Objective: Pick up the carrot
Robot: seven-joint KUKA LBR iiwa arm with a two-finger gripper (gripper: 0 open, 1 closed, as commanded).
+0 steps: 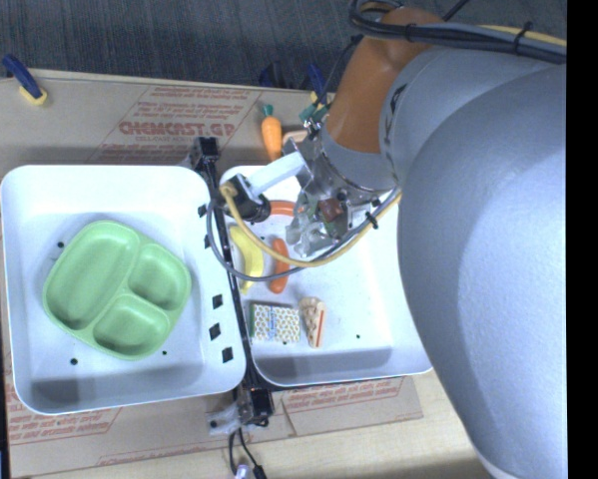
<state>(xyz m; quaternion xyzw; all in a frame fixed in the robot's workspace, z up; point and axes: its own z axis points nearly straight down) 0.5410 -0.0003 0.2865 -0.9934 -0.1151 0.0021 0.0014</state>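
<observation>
In the right bin (pixel 378 362), a patterned packet (pixel 275 322) lies toward the near rim. Farther in, an orange piece (pixel 279 265) touches a yellow toy (pixel 246 250). The gripper (pixel 313 220) hangs just above them, cables draped around it; whether it is open or closed cannot be told. The carrot (pixel 270 134), green-topped, lies beyond the bin's far rim on the worktop (pixel 129 118). The likely risk is grabbing the orange piece instead, or clipping the rim when reaching for the carrot.
</observation>
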